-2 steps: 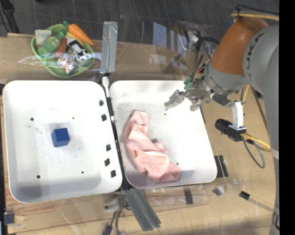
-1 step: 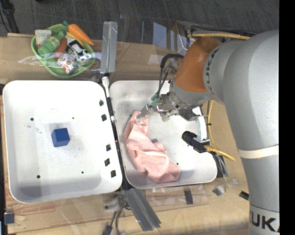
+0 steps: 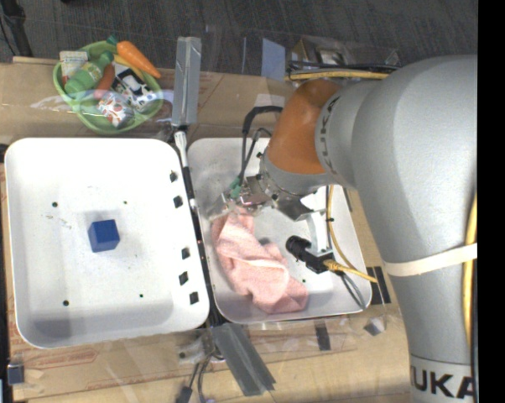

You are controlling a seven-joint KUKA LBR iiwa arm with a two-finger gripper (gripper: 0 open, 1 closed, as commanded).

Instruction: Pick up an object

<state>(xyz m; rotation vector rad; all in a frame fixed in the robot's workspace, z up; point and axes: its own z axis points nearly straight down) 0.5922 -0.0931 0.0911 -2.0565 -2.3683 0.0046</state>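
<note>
Jaws (image 3: 238,193) over pink cloth (image 3: 257,263), long axis upper-left to lower-right.

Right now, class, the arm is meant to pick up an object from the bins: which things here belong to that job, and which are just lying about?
Part of the job:
- pink cloth in the right bin
- blue block in the left bin
- hand, at the cloth's top edge

Just lying about:
- green bowl of toy food behind the bins
- orange carrot in that bowl

The arm (image 3: 403,175) reaches into the right bin (image 3: 204,225), its hand (image 3: 246,193) low at the top edge of a pink cloth (image 3: 257,263). 1 blue cube (image 3: 104,235) sits in the left bin (image 3: 34,292).
</note>
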